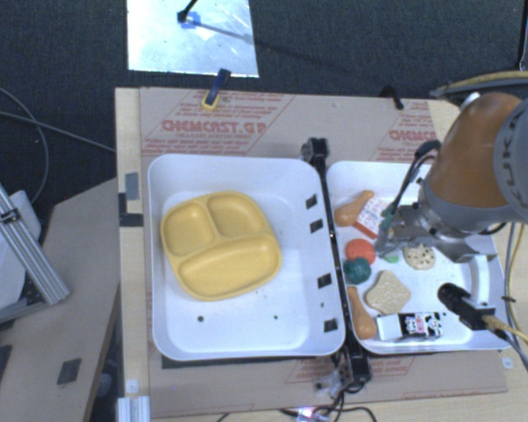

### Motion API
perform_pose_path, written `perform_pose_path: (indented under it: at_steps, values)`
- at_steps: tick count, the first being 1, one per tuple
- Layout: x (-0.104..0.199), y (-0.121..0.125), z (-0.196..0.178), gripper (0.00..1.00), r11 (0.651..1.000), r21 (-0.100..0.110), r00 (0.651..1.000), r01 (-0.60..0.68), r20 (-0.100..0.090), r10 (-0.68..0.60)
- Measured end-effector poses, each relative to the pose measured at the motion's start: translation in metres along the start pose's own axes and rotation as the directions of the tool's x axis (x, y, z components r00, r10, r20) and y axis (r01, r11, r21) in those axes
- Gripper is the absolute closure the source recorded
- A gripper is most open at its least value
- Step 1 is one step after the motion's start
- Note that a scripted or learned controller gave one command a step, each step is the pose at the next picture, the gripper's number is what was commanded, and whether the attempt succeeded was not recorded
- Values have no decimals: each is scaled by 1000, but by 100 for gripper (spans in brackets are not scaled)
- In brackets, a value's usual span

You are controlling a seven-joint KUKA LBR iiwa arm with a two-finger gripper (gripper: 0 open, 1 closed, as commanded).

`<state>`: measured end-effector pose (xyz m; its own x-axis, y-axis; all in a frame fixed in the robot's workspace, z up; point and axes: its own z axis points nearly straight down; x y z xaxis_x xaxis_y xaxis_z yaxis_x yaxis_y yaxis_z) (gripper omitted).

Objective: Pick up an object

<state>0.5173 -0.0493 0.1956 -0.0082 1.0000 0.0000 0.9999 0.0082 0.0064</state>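
Note:
The right bin (396,176) holds several toy foods: an orange drumstick (353,208), a red-and-white packet (370,219), a red tomato (361,249), a dark green piece (357,271), a round cookie (418,256), a toast slice (387,293), a carrot-like stick (362,315) and a small milk carton (413,325). My gripper (392,238) hangs low over the middle of this bin, between the packet and the cookie, beside the tomato. The wrist hides its fingertips.
The left bin (242,174) holds a yellow divided plate (220,244). A black divider with clips (327,236) runs between the bins. The grey and orange arm (480,161) covers the right bin's far right side. A cardboard sheet (246,117) lies under both bins.

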Motion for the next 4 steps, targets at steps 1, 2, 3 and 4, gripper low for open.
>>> perform_pose_path:
  at_steps: [1,2,3,4]
  values:
    - [45,-31,12,100,1000,8,1000,0,-2,0]
    - [98,-27,-118,100,1000,-10,1000,4,-5,-4]
    - [152,-28,-146,100,1000,2,1000,1,-2,-1]
    - [149,-28,-145,0,1000,4,1000,-3,0,3]
